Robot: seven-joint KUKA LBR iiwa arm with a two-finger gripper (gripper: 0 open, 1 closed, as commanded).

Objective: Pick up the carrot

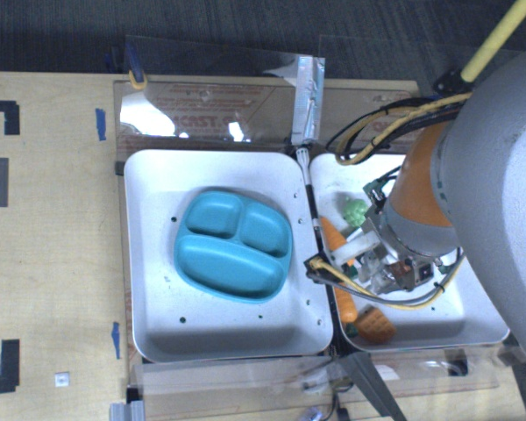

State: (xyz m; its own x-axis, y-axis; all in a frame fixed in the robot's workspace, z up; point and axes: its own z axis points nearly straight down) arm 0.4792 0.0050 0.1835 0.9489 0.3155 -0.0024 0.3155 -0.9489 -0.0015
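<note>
The long orange carrot [337, 261] lies along the left wall of the right shallow white bin [482, 318], and the gripper [368, 266] hangs low just beside it, probably to grasp it.

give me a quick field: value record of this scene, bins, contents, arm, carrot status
left bin: holds a blue divided plate, lying flat
right bin: holds the carrot, a green item and an orange item near the front edge
carrot: lies along the right bin's left wall, partly hidden by the gripper
arm: reaches in from the right, low over the right bin
gripper: down over the carrot; grasp cannot be judged
task status: carrot not visibly lifted
</note>
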